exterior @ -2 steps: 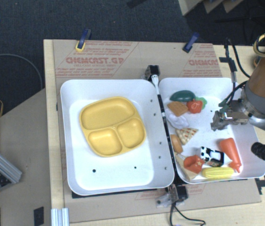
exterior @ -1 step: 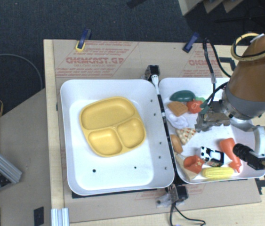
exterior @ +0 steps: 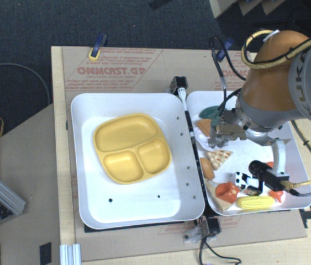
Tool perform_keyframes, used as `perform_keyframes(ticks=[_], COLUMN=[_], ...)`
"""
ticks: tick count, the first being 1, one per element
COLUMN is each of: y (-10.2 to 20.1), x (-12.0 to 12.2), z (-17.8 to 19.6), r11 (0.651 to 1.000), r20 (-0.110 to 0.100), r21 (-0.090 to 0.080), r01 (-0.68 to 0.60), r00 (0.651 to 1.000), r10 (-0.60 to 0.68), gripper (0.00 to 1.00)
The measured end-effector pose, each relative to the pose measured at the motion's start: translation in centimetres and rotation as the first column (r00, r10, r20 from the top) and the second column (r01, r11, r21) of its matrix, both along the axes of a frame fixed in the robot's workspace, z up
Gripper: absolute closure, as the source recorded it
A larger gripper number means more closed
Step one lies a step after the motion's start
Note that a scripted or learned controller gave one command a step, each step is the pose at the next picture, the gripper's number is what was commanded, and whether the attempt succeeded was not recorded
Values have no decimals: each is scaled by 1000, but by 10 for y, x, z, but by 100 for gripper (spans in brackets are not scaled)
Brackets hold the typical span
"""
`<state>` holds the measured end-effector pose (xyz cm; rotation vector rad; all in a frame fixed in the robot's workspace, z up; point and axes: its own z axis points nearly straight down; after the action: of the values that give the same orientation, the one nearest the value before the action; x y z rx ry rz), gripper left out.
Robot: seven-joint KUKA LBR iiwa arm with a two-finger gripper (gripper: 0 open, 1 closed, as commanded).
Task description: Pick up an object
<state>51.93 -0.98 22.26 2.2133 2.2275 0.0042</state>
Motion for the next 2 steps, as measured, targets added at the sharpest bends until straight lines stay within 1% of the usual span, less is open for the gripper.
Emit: perform_keyframes(ticks=[1, 2], y=[28, 26], x=[-8, -6], z=[-5, 10], r11=[1000, 1000], r20=[-6, -1], r21=[1, -1], r01=[3, 5], r00=[1000, 1000], r10=[-3, -5], gripper=[100, 100])
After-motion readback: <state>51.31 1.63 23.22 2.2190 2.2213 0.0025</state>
